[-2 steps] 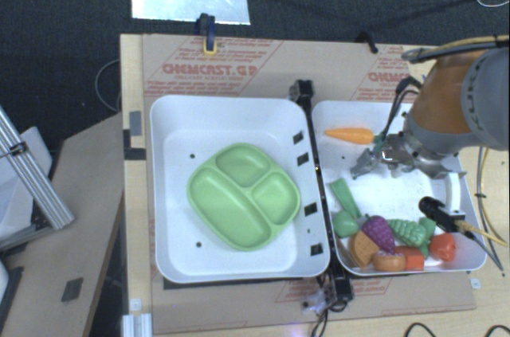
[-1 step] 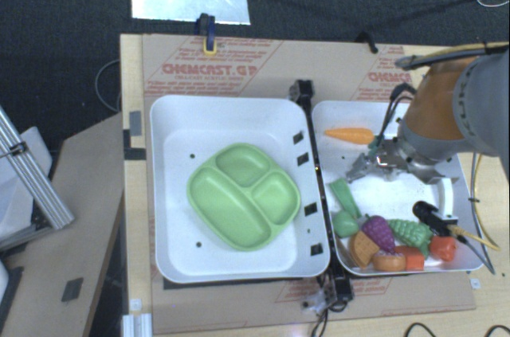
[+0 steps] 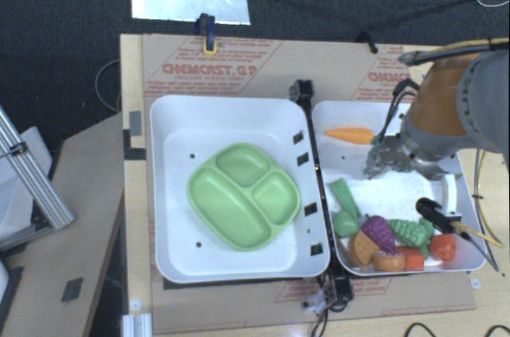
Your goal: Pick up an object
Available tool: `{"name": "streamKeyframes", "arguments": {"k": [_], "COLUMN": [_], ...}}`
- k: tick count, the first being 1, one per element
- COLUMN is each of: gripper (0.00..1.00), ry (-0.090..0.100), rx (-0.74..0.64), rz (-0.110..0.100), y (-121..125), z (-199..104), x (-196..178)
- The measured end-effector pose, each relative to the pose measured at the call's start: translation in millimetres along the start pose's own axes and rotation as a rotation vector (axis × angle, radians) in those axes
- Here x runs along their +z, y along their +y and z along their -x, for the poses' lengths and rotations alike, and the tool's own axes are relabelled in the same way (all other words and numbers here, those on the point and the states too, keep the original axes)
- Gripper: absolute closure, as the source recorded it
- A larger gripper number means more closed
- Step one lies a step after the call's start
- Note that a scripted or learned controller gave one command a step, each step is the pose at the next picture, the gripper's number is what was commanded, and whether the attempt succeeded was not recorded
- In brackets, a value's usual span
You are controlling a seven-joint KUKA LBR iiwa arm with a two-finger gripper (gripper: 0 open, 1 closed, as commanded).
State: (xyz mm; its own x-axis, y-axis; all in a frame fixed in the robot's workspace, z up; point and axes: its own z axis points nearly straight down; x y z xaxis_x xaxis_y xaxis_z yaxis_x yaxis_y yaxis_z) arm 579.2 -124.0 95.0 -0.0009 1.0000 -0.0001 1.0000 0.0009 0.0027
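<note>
You're watching the gripper (image 3: 376,165) hovering low in the right bin (image 3: 339,114), carrot (image 3: 350,135) lying at its 10 o'clock, apart. Can't tell its state. Toys are piling at 6 o'clock, likely harder picks.

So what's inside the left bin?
A green divided plate lies in the left bin, its three compartments bare. The bin floor under the plate is covered.

Red "CHEMCAST GP" lettering is printed repeatedly on the brown protective sheet (image 3: 239,64) beneath the bins.
</note>
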Motion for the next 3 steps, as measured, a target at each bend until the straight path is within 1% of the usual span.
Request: {"name": "streamKeyframes", "arguments": {"k": [1,2,3], "gripper": [1.0,1.0,1.0], "ry": [0.0,0.0,0.0], "rx": [-0.002,-0.003,-0.004], "rz": [0.0,-0.001,-0.001], "y": [-3,-6,-5], "z": [-2,-11,-11], "x": [-62,-110,-130]}}
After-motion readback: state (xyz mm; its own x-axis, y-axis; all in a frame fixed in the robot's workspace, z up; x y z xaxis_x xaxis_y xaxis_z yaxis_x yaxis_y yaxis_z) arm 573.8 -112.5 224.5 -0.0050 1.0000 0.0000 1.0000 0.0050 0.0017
